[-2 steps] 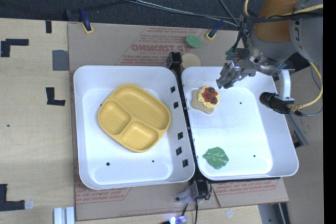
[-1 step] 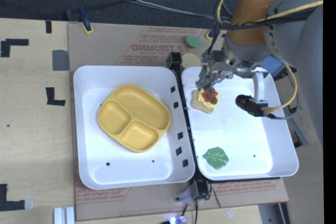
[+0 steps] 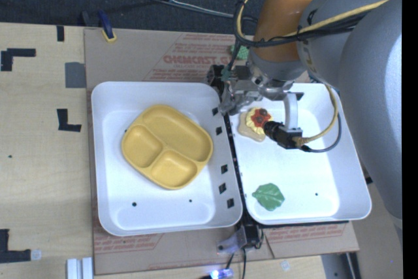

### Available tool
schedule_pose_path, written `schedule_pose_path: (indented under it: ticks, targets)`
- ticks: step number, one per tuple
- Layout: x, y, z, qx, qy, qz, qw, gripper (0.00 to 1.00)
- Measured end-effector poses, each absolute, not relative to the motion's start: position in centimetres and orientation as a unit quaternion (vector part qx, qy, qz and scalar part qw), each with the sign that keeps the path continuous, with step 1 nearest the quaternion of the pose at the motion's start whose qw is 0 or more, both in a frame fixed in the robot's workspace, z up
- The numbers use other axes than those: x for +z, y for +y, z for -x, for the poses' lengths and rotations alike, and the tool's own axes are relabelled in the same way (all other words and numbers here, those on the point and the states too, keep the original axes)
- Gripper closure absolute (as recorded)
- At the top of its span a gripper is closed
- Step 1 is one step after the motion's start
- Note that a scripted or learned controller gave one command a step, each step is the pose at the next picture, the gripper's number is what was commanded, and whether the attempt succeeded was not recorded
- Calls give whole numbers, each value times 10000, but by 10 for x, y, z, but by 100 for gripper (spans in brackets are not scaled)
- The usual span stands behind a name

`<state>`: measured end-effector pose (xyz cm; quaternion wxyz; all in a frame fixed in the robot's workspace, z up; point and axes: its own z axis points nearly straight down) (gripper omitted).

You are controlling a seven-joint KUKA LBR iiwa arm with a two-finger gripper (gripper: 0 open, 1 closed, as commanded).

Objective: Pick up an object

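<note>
A small cream-coloured toy with a red top (image 3: 255, 123) lies in the upper left of the right bin (image 3: 326, 166). My gripper (image 3: 236, 100) hangs just above and to the left of it, close to the wall between the two bins. The grey wrist and orange band (image 3: 287, 3) hide the far part of this bin. A flat green leaf-shaped piece (image 3: 268, 196) rests near the bin's front edge, well away from the gripper.
The left bin (image 3: 111, 199) holds a yellow divided plate (image 3: 166, 146), lying at a slant. A black cable and connector (image 3: 287, 136) hang from the wrist beside the toy. Brown cardboard (image 3: 163, 52) lies under both bins.
</note>
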<state>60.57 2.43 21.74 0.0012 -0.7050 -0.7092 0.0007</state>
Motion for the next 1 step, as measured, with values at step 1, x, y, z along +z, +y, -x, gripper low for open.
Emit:
schedule_pose_path:
  ticks: [1]
  targets:
    - [213, 85, -616, 2, -7097, 7045, 8, 100]
